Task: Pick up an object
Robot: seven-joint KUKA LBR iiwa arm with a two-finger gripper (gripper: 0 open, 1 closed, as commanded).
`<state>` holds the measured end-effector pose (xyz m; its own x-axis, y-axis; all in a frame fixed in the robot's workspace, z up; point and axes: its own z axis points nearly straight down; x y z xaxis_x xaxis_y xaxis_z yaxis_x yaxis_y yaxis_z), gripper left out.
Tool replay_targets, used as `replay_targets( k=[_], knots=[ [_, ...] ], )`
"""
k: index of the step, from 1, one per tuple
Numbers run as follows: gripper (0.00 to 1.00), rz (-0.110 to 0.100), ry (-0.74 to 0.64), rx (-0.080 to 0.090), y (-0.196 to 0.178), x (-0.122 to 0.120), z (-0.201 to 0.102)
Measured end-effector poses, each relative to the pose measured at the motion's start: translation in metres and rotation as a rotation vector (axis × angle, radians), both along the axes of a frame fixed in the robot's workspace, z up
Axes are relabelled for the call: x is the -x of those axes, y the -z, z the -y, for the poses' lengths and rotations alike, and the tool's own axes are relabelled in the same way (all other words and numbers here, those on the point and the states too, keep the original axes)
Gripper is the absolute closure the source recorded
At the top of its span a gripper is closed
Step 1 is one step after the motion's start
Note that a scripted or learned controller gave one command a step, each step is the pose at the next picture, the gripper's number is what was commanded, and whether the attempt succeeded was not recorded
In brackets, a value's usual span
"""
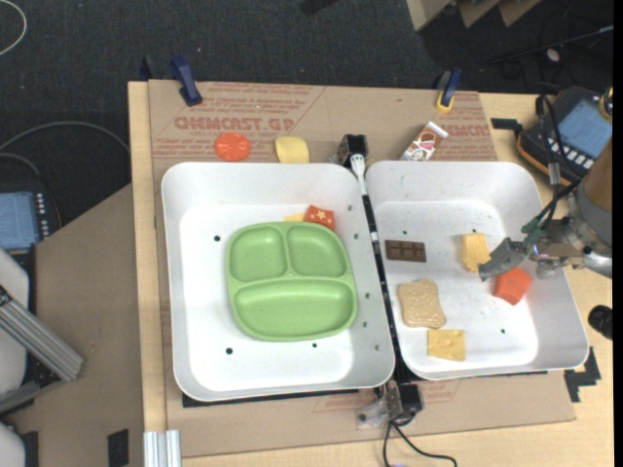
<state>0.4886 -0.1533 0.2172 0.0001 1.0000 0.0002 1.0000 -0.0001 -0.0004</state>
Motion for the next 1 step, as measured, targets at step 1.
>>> replay_targets(
  k=[1],
  knots=[
    [0.0,-0.003,-0.001,0.001,0.1348,-0.0681,0.0287]
  ],
)
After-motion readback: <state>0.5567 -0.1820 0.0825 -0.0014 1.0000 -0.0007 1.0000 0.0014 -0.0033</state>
